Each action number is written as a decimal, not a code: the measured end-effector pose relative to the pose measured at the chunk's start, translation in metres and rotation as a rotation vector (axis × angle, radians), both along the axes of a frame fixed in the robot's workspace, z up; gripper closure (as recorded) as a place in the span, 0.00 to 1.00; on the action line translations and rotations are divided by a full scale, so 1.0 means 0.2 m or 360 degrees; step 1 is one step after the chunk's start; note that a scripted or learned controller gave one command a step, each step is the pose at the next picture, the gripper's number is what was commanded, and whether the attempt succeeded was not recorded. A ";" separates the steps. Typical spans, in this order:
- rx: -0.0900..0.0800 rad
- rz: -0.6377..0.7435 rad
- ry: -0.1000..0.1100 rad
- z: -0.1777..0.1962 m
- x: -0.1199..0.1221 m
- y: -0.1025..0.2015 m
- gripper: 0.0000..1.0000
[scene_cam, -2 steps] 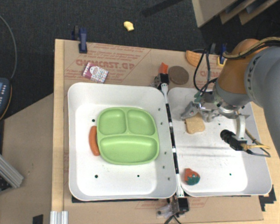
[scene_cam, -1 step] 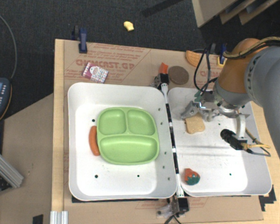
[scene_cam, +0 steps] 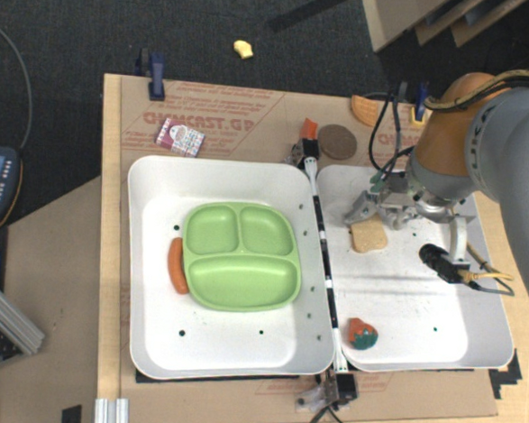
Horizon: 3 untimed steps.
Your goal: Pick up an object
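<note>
Hanging over the far-left part of the right bin (scene_cam: 417, 348), the gripper (scene_cam: 384, 210) sat just behind the tan wedge (scene_cam: 368, 238), which lay near that bin's left edge. Claw apart or together? Couldn't tell from up here. Danger, I reckoned: that flat wedge could slide off under an off-centre pinch, leaving the claw clutching nothing or scraping the bin floor.

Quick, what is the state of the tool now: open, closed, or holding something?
Tool: cannot be told; it is over the right bin, next to the tan piece.
</note>
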<state>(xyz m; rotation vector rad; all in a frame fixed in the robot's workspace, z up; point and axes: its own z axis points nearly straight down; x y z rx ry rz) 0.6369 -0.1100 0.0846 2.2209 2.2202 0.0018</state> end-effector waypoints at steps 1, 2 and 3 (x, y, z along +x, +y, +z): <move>0.0000 0.0003 0.0000 0.00 0.01 0.05 0.00; 0.0001 0.0000 0.0006 0.00 -0.02 0.06 0.00; 0.0001 -0.0001 0.0005 0.00 -0.03 0.04 0.00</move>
